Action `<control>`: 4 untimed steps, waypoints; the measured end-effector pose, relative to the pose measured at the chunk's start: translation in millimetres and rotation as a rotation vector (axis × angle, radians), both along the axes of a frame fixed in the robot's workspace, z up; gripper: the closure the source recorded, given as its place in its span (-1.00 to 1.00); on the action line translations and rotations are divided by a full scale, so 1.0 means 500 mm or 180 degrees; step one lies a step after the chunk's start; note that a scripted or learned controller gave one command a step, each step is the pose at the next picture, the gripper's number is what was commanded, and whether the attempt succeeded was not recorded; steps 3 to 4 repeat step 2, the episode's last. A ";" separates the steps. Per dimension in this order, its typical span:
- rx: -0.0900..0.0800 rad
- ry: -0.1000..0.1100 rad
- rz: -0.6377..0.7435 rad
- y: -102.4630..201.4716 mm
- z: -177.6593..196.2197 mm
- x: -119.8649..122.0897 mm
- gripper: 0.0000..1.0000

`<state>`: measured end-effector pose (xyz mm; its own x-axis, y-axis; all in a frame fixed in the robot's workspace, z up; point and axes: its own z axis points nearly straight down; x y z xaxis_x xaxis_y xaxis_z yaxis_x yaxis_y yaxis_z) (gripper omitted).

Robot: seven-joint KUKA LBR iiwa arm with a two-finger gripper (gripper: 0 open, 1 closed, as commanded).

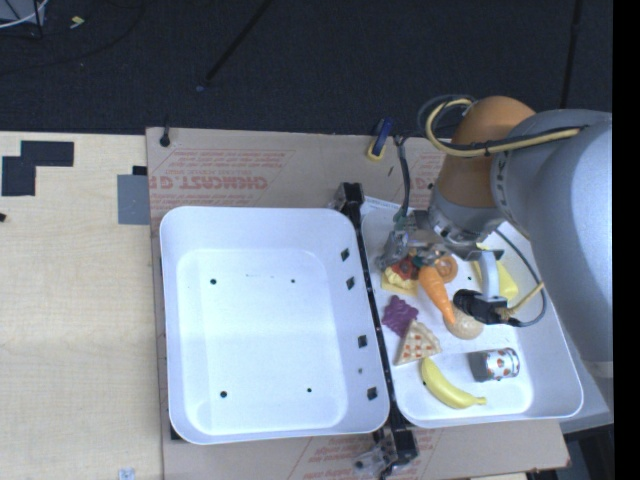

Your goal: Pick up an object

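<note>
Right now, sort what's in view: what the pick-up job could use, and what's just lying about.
Job:
gripper
carrot
banana
purple grapes
pizza slice
can
right bin holding them

Lying about:
left bin
blue clamp
cardboard sheet

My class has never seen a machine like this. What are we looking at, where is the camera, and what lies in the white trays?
This is a robot arm, grey with an orange band, reaching in from the right. One camera looks down at a slant on two shallow white bins. The arm's claw is lowered into the right bin, among toy foods: a banana, a carrot, purple grapes, a pizza slice and a small can. Whether the claw holds anything cannot be told here. The left bin sits beside it.
</note>
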<state>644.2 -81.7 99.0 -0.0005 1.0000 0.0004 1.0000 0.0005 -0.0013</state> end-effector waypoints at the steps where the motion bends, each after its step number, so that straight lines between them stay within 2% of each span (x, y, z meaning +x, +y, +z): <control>1: 0.0009 -0.0026 0.0024 0.156 0.190 0.003 1.00; 2: 0.0007 -0.0003 0.0012 0.220 0.287 -0.074 1.00; 4: 0.0007 -0.0003 0.0012 0.220 0.287 -0.074 1.00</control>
